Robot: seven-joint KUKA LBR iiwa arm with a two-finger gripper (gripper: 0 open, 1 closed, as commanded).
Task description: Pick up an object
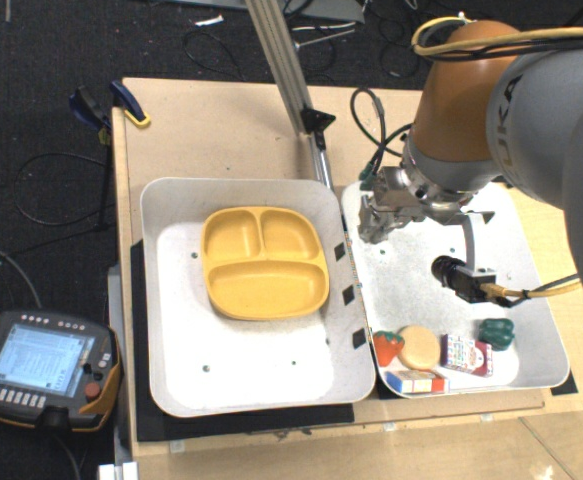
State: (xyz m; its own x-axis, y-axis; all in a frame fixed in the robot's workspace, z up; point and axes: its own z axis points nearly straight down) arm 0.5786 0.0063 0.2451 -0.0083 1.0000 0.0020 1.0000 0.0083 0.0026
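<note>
Toys (441, 353) cluster at lower right in the right bin (531, 268). My gripper (374, 220) hangs above the bin's upper left; whether it's spread, I cannot tell.

The arm (531, 98) is cut off by the right edge and covers the far right part of the right bin (411, 278). The hand (374, 223) is too small and shadowed to read. The small box (466, 354) carries print too fine to read.
</note>
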